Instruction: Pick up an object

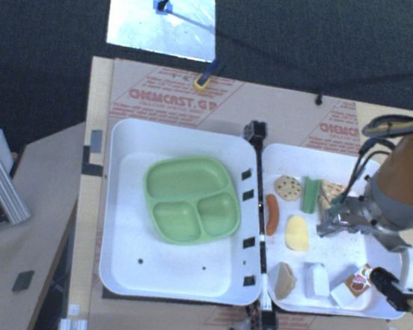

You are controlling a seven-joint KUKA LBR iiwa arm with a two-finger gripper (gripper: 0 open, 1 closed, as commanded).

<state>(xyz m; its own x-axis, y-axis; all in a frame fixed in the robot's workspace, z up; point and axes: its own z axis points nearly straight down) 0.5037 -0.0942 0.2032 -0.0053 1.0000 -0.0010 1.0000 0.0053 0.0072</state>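
The gripper (333,219) is hovering low in the right bin (338,310) near the yellow lemon-shaped piece (297,233), seemingly lining up a pick, finger state unclear.

The floor (43,33) is dark blue carpet. A shiny silver sheet (165,11) lies on it near the top, and it looks bright in the light. The tabletop (223,98) is light brown board with red letters, and a paler brown table (43,199) stands just beside it on the left.
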